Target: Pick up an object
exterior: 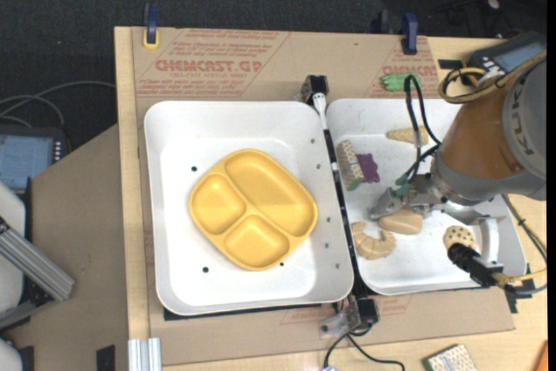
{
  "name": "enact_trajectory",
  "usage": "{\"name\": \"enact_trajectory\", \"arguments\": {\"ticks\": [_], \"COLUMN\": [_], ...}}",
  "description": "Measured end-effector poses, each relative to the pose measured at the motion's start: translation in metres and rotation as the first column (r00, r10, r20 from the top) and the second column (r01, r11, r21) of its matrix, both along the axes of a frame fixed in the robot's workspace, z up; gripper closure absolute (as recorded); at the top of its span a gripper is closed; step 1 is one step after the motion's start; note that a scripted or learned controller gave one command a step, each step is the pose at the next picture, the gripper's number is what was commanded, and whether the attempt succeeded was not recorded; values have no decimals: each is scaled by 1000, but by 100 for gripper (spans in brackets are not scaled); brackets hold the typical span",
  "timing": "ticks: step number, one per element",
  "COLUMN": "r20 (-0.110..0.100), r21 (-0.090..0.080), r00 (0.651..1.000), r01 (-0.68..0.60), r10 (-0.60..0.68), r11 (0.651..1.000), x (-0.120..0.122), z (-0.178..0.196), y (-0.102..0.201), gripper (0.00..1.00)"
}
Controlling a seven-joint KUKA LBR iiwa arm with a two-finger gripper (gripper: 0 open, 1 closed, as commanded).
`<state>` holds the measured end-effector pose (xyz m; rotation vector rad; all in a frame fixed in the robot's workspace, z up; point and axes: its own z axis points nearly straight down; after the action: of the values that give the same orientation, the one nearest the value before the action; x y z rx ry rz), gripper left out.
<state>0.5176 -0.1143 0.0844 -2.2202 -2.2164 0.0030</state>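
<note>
Arm reaching into the right bin, end effector low among small food-shaped objects.

The end effector (393, 206) sits near the middle of the right bin (373, 274), its metal fingers spread a little, tips pointing left; a tan oval piece (401, 223) lies just beside and under them, but whether it is gripped I cannot tell. A curved tan pastry-like piece (372, 242) lies nearer, left of that. A brush-like object with a purple part (356, 165) rests by the bin's left wall, a pale piece (405, 135) at the far side, and a dotted round piece (457, 235) to the right. The left bin (165, 187) holds a yellow divided plate (252, 208). Both bins stand on the table (217, 61).
</note>
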Motion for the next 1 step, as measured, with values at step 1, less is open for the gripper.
{"name": "enact_trajectory", "arguments": {"ticks": [1], "r20": [6], "r21": [-2], "r00": [1000], "r01": [-1], "r10": [1], "r11": [1000], "x": [2], "z": [10], "y": [0], "gripper": [100]}}
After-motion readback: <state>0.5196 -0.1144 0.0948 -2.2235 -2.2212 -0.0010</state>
